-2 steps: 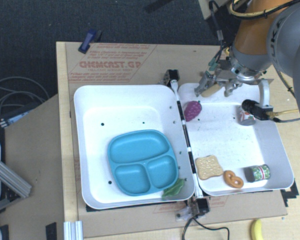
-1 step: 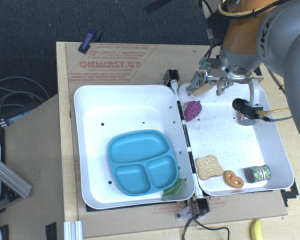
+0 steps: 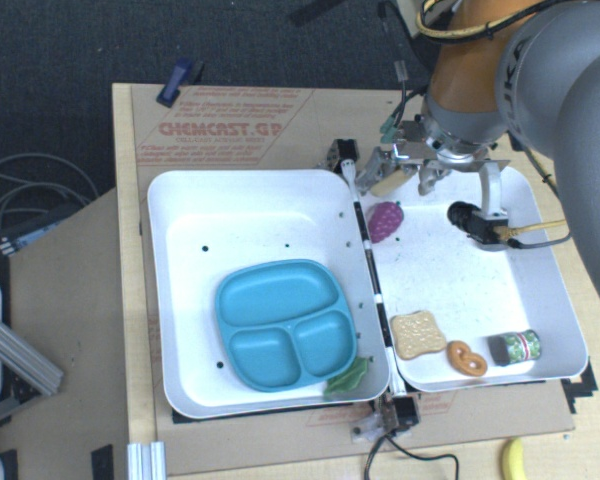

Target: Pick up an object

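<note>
My gripper hangs over the back left corner of the right bin, fingers spread and open with nothing between them. Just below it, a purple bunch of grapes lies on the bin floor beside the divider, apart from the fingertips. Near the front edge of the same bin lie a slice of toast, a small pretzel and a small can on its side. The left bin holds a blue divided plate and a green leafy piece at its front right corner.
The grey arm with its orange band fills the upper right. A black fitting with a yellow cable hangs off the wrist over the right bin. Cardboard lies behind the bins. A yellow item rests off the bench front.
</note>
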Available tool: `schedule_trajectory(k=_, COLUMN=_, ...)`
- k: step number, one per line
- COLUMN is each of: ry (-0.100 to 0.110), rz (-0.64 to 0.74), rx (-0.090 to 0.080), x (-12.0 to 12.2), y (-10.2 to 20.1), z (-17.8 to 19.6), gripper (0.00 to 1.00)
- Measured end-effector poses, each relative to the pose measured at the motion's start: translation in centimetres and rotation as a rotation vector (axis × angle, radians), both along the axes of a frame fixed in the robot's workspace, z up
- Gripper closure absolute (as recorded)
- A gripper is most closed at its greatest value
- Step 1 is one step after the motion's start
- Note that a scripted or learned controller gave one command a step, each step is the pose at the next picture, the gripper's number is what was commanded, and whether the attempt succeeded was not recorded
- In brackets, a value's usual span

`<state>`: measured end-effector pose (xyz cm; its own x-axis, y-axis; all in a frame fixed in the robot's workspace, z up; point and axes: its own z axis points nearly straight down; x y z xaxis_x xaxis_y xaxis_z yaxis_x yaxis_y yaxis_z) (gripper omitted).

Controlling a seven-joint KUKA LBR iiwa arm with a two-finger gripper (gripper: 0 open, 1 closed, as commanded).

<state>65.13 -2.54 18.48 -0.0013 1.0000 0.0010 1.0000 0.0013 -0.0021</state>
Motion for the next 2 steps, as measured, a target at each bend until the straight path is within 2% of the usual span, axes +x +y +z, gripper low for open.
schedule_trajectory(k=1, ry=0.001, rz=-0.003, rx=-0.003, x=-1.3, y=-11.2, z=-4.7, gripper=0.0)
schedule_trajectory(k=2, ry=-0.001, rz=0.0, rx=0.0, x=1.5, y=-6.8, z=-9.4, gripper=0.0)
